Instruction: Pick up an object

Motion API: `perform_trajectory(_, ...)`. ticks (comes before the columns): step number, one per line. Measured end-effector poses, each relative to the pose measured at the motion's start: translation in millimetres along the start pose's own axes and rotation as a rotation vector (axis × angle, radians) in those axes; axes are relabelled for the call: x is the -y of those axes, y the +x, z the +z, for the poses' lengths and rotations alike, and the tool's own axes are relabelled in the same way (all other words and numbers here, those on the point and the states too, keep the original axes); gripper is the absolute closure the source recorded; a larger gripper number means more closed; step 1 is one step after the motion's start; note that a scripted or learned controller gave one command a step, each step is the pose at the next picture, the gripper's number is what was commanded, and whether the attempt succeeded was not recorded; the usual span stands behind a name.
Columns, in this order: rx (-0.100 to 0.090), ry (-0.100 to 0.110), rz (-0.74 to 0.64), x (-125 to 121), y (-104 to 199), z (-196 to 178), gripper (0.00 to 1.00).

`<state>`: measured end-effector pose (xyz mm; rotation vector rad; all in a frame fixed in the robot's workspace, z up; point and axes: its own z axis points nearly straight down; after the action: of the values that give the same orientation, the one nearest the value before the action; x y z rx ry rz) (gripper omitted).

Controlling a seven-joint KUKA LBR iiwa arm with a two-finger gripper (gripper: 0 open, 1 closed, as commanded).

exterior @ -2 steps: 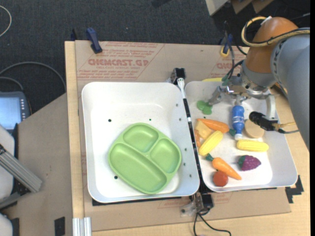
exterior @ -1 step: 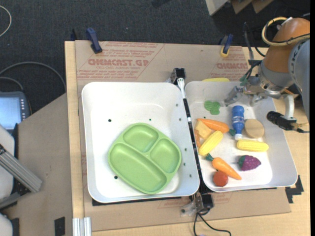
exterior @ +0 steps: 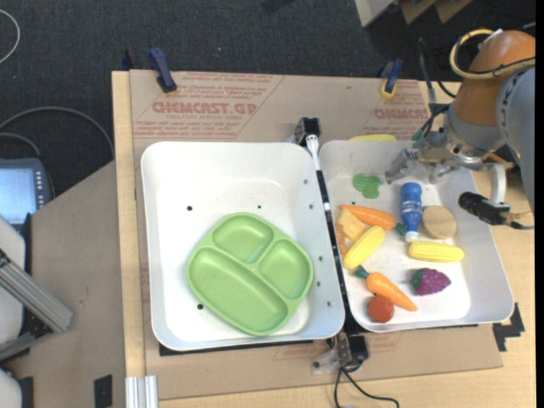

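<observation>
Blue plastic bottle [exterior: 410, 208] near the right bin's [exterior: 497, 266] far edge: probably light, stiff and slick. Grip across its narrow body. The fingers [exterior: 397, 172] hang spread and empty just beyond its cap.

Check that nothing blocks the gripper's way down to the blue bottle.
Nothing visible does. The gripper hangs just above the blue bottle's top end, with bare bin floor between. The tan round piece lies beside the bottle, on its right in the camera view, off the path.

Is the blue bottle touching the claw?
Cannot tell. In the camera view the claw hangs just above the bottle cap; the slanted angle hides any gap or contact.
</observation>
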<state>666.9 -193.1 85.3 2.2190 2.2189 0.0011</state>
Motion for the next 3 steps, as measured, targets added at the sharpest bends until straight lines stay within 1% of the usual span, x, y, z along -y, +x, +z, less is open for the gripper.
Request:
perform_trajectory(1,-0.003,0.004,-0.003,0,37,0,0.0)
perform_trajectory(2,0.0,0.0,0.001,0,10,0,0.0)
perform_trajectory(3,-0.004,0.005,-0.006,1,87,0,0.0)
